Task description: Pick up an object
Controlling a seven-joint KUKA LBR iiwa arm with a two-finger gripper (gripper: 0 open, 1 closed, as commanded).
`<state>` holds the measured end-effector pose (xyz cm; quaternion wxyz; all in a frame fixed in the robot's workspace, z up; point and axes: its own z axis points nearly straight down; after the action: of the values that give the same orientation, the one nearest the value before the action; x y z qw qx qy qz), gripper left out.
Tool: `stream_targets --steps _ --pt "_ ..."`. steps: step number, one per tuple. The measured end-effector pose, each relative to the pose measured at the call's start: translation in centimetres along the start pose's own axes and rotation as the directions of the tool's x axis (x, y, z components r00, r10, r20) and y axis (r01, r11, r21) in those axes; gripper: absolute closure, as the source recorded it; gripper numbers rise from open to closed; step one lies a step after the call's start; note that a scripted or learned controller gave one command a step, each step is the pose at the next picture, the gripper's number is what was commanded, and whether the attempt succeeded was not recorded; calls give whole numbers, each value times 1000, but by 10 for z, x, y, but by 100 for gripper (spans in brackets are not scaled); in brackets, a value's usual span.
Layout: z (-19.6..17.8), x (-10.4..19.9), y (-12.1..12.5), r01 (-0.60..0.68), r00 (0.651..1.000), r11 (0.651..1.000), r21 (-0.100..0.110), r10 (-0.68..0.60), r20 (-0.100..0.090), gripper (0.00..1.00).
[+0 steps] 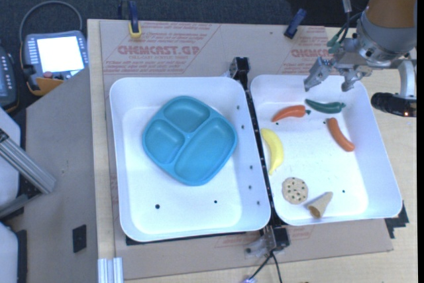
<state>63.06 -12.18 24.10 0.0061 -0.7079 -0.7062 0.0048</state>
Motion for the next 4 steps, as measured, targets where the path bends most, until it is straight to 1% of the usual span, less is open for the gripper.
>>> stream_targets --steps 1,2,3,4 --pt "-9 0 2 2 1000 1000 -14 -2 2 0" --pt "37 4 10 4 1000 1000 -10 -4 1 0" --pt "101 2 12 2 1000 1000 -9 -2 1 0" --pt "151 3 13 1 1000 1000 -15 -1 -2 0"
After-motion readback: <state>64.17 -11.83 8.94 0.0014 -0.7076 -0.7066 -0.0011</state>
